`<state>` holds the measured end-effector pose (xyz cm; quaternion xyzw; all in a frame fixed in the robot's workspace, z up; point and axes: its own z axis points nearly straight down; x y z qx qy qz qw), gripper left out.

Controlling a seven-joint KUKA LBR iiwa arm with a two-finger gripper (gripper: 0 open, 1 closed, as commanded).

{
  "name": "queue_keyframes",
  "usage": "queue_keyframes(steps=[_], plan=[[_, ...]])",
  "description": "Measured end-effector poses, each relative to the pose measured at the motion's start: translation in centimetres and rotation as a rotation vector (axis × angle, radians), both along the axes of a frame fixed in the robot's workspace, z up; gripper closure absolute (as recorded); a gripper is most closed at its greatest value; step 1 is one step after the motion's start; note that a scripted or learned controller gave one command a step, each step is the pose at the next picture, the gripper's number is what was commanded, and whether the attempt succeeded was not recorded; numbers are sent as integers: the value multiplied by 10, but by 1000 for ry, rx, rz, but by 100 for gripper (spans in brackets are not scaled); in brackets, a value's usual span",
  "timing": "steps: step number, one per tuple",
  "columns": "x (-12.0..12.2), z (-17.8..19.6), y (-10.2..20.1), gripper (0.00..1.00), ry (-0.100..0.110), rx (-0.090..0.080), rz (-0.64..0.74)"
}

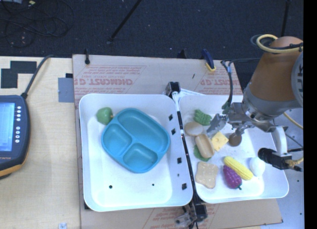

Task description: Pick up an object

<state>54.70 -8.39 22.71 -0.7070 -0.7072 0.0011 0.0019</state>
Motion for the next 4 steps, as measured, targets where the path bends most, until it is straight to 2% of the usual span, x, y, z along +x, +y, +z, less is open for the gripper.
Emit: queue_keyframes(steps=[1, 2, 3, 4], plan=[[10, -143, -13, 0, -3, 2, -2], [89, -139, -16, 0, -8, -2, 1], [14, -139, -41, 0, 1, 0, -3], [-9, -139, -28, 0, -2, 0, -4]])
